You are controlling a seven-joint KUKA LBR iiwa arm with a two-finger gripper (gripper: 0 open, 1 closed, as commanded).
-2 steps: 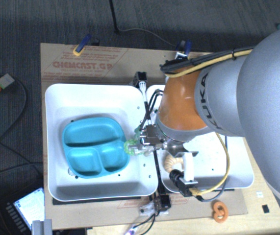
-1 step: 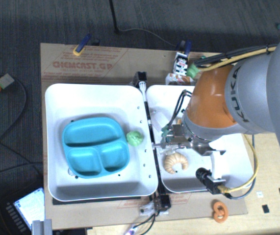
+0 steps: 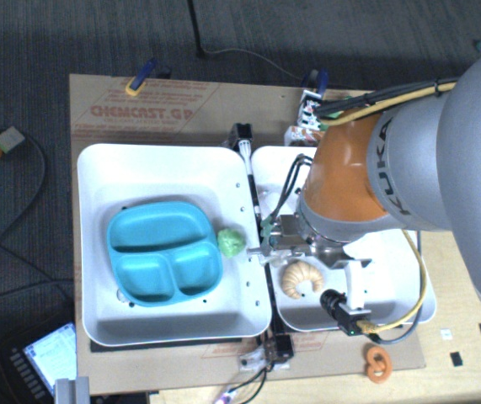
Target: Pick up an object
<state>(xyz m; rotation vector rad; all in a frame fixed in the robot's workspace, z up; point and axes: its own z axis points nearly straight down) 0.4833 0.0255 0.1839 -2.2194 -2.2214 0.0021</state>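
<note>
A grey robot arm with an orange band [image 3: 345, 175] reaches in from the right and hangs low over the right-hand shallow white plastic bin [image 3: 408, 305]. Its two-finger gripper [image 3: 295, 244] sits under the bulky wrist, near the bin's left wall, and the wrist hides the tool too much to tell whether it is released or clenched. A tan, ridged, croissant-shaped toy [image 3: 301, 278] lies on the floor of that right bin, just below the gripper and seemingly apart from it. Nothing can be seen lifted clear of either bin, so the pick looks not yet done: a grasp and a lift appear to be what is left. The left-hand shallow white plastic bin [image 3: 93, 225] holds a bright blue plastic tray with three compartments [image 3: 163, 252], and a small pale green ball-like object [image 3: 230, 242] rests just beside the tray's right edge. Both bins sit side by side on a brown cardboard sheet with faded red print [image 3: 143, 112], held by a blue clamp [image 3: 141, 75] at its upper edge. An orange ring-shaped object [image 3: 377, 364] lies on the sheet below the right bin. The room's floor is dark grey carpet [image 3: 55, 23] crossed by black cables [image 3: 194, 15].
</note>
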